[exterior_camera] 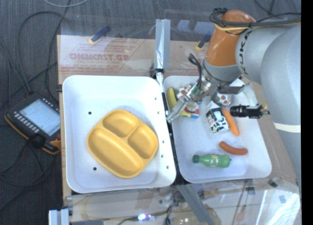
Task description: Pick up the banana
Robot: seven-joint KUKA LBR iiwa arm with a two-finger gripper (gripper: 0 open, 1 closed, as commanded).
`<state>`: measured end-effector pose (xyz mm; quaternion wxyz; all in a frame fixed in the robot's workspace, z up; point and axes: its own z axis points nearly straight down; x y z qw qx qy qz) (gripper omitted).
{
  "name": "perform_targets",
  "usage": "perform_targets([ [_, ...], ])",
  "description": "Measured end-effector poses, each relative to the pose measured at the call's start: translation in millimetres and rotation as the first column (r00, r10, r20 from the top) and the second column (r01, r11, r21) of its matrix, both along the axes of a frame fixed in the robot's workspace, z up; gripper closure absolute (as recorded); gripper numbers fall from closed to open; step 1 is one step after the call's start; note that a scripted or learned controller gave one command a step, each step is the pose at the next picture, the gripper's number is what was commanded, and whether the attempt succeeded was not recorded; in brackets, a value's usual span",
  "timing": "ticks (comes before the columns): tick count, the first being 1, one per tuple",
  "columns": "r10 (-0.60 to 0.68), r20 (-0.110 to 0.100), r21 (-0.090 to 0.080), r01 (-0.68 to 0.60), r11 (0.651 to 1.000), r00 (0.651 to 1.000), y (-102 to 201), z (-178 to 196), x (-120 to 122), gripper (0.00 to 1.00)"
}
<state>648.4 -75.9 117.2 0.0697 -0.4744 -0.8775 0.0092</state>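
Here's the banana [171, 98]: small, yellow, lying in the right bin [254, 170], tucked into its upper left corner just beside the wall that divides the 2 bins. It lies lengthwise along that wall, one end pointing to the far rim, the other toward the near side. Its lower end is partly hidden, so its full length can't be judged.

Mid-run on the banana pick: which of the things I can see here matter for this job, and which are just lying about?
For the job:
banana, at the right bin's left wall
hand, low beside the banana

Lying about:
green bottle
sausage
carrot
small carton
yellow divided plate in the left bin
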Motion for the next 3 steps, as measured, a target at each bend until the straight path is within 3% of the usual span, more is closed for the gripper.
perform_targets([
  [1,0.043,0.028,-0.008,-0.043,0.999,0.999,-8.4,-11.3,7.1,0.0],
  [2,0.447,0.116,0.042,-0.454,0.89,0.887,-4.3,-8.2,19.0,0.0],
  [3,0.595,0.128,-0.048,-0.595,0.803,0.793,79.1,53.7,-23.9,0.0],
])
